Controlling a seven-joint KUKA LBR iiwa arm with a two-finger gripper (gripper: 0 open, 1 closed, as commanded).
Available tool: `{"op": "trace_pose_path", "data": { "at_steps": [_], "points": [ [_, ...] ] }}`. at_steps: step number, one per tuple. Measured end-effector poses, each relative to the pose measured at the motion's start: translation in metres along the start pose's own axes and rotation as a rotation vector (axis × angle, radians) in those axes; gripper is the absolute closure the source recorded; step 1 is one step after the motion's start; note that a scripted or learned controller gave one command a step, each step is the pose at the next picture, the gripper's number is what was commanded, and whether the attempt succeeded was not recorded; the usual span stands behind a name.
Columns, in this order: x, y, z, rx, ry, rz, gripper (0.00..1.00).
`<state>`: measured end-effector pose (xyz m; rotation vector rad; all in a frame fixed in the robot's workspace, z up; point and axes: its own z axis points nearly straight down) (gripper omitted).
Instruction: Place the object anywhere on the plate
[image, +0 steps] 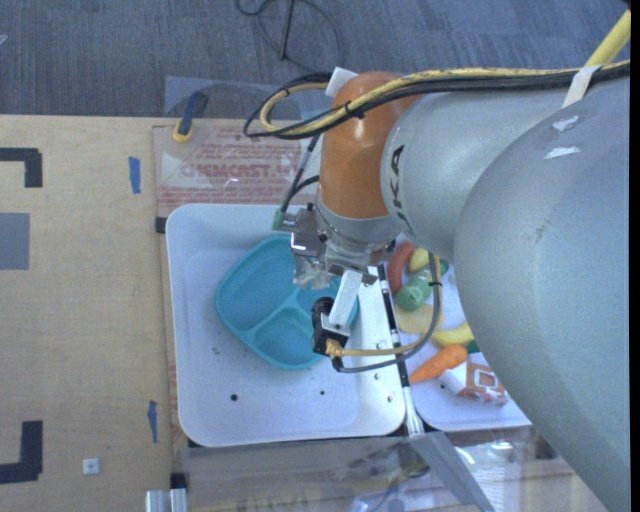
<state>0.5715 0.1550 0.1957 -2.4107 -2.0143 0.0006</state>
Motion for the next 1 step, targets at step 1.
{"op": "trace_pose_path", "data": {
  "at_steps": [1],
  "points": [
    [-0.0093,-0.0695,0.0486,0.005,-0.001,0.187,1.00]
  ]
}}
